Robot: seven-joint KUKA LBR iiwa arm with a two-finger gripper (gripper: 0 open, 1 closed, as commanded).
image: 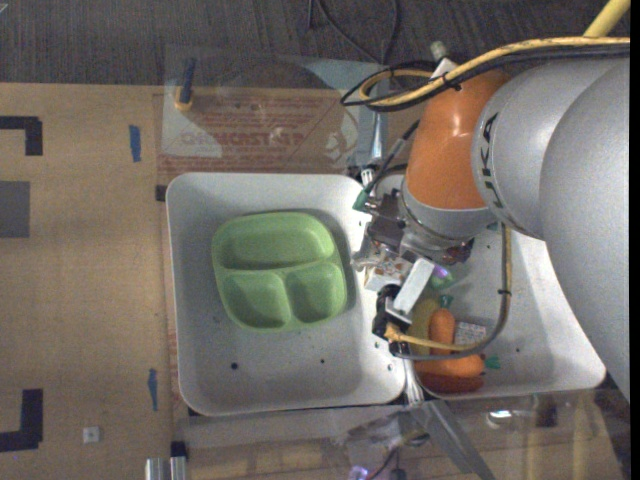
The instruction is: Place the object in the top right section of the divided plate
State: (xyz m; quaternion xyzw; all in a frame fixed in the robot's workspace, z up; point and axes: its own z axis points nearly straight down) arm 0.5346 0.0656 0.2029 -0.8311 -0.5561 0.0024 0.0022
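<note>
A light green divided plate lies in the left white bin, with one long section along its top and two smaller ones below; all three sections are bare. My gripper hangs under the orange-banded wrist, over the left edge of the right bin, just right of the plate. The wrist hides most of it. An orange object and a yellow object lie in the right bin just below the gripper, with a small green piece beside them.
The ridge where the two bins meet runs between the plate and the gripper. The big grey arm covers much of the right bin. A clear plastic sheet lies on the cardboard behind the left bin.
</note>
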